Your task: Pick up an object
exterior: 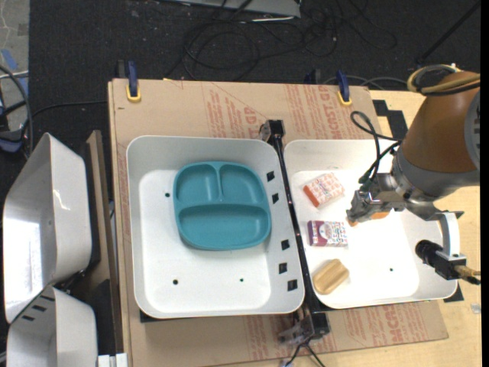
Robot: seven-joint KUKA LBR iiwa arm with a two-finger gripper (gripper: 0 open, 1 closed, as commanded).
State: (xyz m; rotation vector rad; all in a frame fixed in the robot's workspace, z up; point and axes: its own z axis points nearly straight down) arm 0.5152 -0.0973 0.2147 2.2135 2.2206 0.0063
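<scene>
Hovering over the right bin (397,281); everything is placed relative to it. Left of it, touching along the divider, the left bin (153,281) holds a teal divided plate (222,206). Inside the right bin: my gripper (365,209) mid-bin, finger state can't tell; tan block (331,276) near the front-left corner; purple-white packet (328,233) left-centre; orange-pink packet (322,189) just behind it.

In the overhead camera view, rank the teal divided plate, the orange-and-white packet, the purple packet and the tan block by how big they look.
1. Teal divided plate, by far the largest.
2-4. Orange-and-white packet, purple packet and tan block: all look roughly alike, too close to rank.
</scene>
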